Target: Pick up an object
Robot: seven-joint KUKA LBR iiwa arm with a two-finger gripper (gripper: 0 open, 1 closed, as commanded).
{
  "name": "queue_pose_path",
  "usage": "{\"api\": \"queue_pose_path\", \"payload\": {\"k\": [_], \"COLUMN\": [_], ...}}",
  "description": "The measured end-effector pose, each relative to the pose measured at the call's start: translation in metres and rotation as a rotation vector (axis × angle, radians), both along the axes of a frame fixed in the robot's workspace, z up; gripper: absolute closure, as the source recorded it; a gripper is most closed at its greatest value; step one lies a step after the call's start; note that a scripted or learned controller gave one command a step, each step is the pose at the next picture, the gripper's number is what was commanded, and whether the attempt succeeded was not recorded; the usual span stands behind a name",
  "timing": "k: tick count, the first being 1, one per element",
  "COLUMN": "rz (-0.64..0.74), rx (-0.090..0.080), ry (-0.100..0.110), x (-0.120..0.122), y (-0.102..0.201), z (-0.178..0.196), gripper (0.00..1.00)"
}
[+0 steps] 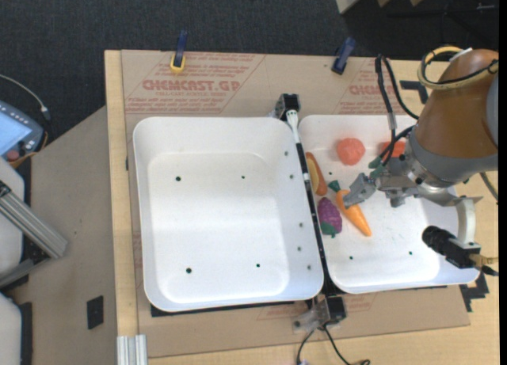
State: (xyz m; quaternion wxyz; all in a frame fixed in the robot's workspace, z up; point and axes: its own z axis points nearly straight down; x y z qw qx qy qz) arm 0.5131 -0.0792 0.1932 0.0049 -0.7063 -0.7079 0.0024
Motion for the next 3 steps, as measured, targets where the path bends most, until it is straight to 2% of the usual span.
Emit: {"api": "queue_pose_path", "payload": {"k": [1, 2, 3], "rz": [0.008, 0.000, -0.002], "rx": [0.002, -0.004, -0.003], "ry": [-0.005, -0.016, -0.014], "x": [0.000, 0.069, 0.067], "y": [0.097, 0.100, 0.099], "z": [-0.010, -0.008, 0.002], "gripper": [0.00, 0.00, 1.00]}}
